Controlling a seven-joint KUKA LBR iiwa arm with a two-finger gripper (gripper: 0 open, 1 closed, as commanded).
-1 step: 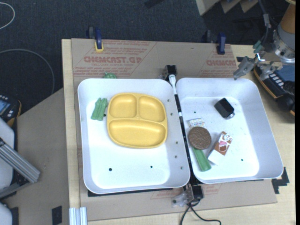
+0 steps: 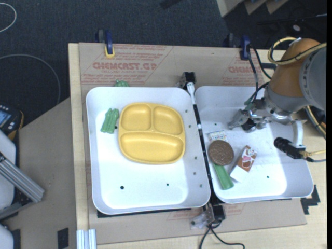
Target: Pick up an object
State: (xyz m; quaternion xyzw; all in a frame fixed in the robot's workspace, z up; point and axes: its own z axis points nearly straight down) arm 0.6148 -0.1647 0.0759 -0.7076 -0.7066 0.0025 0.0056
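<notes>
From where I'm standing, the end effector (image 2: 248, 122) hangs over the upper middle of the right bin (image 2: 270, 183), above bare white floor. Can't tell if it's spread or pressed together: too small and cluttered from this angle. Nothing visibly pinched in it. Pick candidates all sit lower left of it, bunched near the bin's left wall: small pale packet (image 2: 217, 136), brown disc (image 2: 221, 152) just below it, green stick (image 2: 224, 176) running down from the disc's lower edge, and red-and-white carton (image 2: 248, 158) just right of the disc. The left bin (image 2: 145, 185) has the yellow plate (image 2: 151, 133) and green pods (image 2: 109, 121), well apart from the arm, so I doubt they're in play. Risks as I see them: a straight descent from here closes on empty floor. The disc looks flat, so it's likely to slip out of a pinch. The packet, disc and stick are tight together, so going for one probably shoves a neighbour or grabs two. The cluster is close to the wall, so a clipped rim is possible.
</notes>
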